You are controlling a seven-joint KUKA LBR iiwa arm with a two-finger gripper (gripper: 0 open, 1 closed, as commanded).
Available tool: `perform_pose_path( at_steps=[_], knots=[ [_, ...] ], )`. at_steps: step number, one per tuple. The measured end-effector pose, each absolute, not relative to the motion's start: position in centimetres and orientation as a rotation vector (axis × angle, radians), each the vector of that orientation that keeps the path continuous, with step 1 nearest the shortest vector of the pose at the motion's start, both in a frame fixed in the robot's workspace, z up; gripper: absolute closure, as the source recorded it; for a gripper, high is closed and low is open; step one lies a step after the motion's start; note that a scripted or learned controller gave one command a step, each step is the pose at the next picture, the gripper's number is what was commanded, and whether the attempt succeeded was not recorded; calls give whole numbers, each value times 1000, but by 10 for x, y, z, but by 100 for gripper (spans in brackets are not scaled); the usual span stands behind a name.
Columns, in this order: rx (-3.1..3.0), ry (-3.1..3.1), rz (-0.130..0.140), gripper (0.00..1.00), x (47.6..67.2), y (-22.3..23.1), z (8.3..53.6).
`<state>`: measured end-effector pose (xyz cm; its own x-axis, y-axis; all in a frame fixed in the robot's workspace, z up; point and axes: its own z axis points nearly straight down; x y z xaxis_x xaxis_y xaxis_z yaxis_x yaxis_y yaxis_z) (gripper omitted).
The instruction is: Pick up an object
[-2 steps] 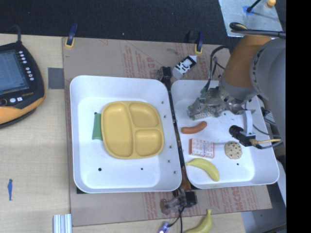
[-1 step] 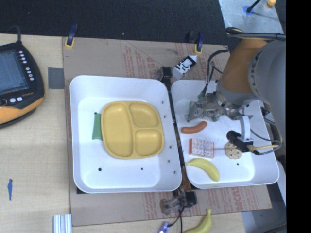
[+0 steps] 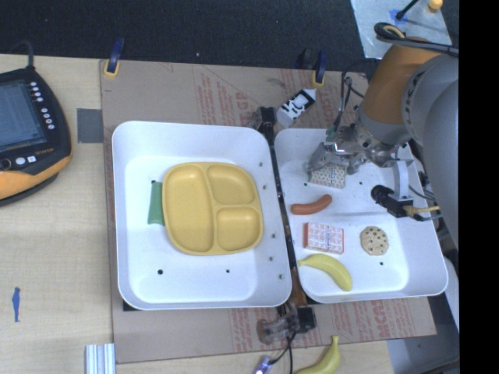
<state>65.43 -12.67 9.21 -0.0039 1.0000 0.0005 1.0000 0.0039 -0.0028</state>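
Note:
My gripper [image 3: 329, 159] is low in the back of the right bin [image 3: 413, 283], right at the top edge of a small white speckled block [image 3: 328, 178]. It looks to be touching the block, but I cannot make out a grip on it. In front of the block lie a brown sausage [image 3: 312, 205], a pink wafer [image 3: 323, 238], a round cookie [image 3: 374, 241] and a yellow banana [image 3: 327, 270], all loose on the bin floor.
The left bin [image 3: 132, 279] holds a yellow divided plate [image 3: 212, 206] lying over a green piece [image 3: 156, 202]. A second banana [image 3: 324, 358] rests outside, on the bench front. A teach pendant [image 3: 27, 135] sits at far left. The arm [image 3: 405, 92] covers the right bin's back right corner.

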Motion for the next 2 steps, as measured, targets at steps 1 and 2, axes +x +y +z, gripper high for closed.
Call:
perform_pose_path(
  at_steps=[1, 2],
  knots=[
    [-2214, -2224, 7, 0, 623, -106, 92],
    [-2213, -2225, 7, 0, 589, -117, 92]
  ],
)
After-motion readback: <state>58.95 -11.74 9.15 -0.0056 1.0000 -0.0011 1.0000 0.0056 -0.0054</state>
